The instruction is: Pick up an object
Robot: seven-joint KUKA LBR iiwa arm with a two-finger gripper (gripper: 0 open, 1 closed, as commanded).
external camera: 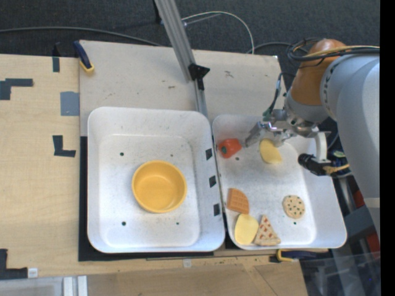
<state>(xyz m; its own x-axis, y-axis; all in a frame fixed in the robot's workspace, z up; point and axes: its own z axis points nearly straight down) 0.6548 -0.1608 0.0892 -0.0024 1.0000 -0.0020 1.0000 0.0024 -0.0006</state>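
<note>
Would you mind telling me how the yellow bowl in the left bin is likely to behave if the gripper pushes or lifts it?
The yellow bowl looks like rigid plastic, so probably stiff and light. It sits upright, so a push would likely slide it across the left bin rather than roll it.

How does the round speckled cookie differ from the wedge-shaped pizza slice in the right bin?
The round speckled cookie is a tan disc with dark spots; the wedge-shaped pizza slice is triangular with red marks. The cookie lies apart from other items; the pizza slice touches a pale yellow piece. Both lie flat in the right white bin.
</note>
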